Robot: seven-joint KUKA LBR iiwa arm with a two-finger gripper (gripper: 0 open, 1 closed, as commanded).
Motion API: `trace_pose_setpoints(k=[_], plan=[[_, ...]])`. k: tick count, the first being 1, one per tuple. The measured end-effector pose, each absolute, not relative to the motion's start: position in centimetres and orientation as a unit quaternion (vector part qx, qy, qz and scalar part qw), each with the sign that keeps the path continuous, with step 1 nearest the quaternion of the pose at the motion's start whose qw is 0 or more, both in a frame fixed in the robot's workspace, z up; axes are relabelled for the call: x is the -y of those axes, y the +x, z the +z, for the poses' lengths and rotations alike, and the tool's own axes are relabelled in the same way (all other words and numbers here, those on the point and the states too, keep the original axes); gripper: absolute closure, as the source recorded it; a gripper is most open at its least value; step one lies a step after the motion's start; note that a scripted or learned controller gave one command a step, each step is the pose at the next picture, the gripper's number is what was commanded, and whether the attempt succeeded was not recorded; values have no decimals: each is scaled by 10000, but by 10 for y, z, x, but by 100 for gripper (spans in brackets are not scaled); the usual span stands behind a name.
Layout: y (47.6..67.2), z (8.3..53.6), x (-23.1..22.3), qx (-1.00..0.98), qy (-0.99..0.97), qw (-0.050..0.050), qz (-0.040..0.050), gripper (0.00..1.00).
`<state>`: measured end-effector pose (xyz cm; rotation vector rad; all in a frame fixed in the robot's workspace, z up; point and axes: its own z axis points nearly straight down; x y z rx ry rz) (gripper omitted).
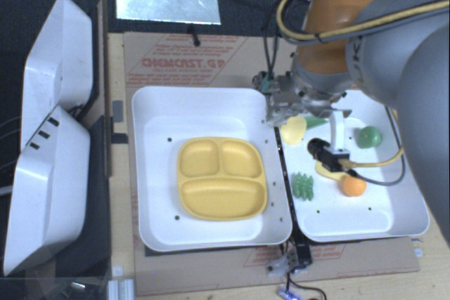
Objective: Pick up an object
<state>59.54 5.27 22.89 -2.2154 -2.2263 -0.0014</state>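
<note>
Rt bin [404, 221]; gripper [294, 112] over toys

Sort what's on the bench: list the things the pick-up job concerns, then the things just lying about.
For the job:
- pincer, low over the right bin
- pale yellow piece just under it
- green ball
- orange ball
- small green bumpy piece

Lying about:
- yellow divided plate in the left bin
- cardboard sheet under the bins

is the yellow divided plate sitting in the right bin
No, the yellow plate lies in the left bin, while the right bin holds small food pieces such as an orange ball.
</note>
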Motion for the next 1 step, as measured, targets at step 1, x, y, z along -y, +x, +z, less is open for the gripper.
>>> trace_pose_setpoints(k=[1], plan=[[605, 219, -98, 7085, -7057, 2, -4, 100]])
